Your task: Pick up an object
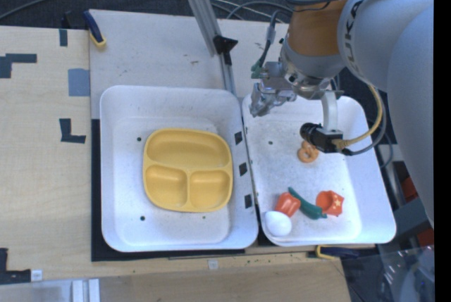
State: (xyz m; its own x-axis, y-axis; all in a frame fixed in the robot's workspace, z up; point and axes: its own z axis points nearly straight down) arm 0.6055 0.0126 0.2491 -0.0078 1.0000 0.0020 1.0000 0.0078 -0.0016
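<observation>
Gripper over the right bin's far left corner, with nothing seen between its fingers.

Whether the jaws of the gripper (262, 105) are released or clenched cannot be told. It sits at about 11 o'clock in the right bin (366, 223). A small tan object (307, 152) lies near 4 o'clock from it; two red pieces (288, 203) (330, 202), a green piece (307, 204) and a white egg (277, 224) cluster at the bin's 6 o'clock. The left bin (116, 153) holds a yellow divided plate (187, 170).
</observation>
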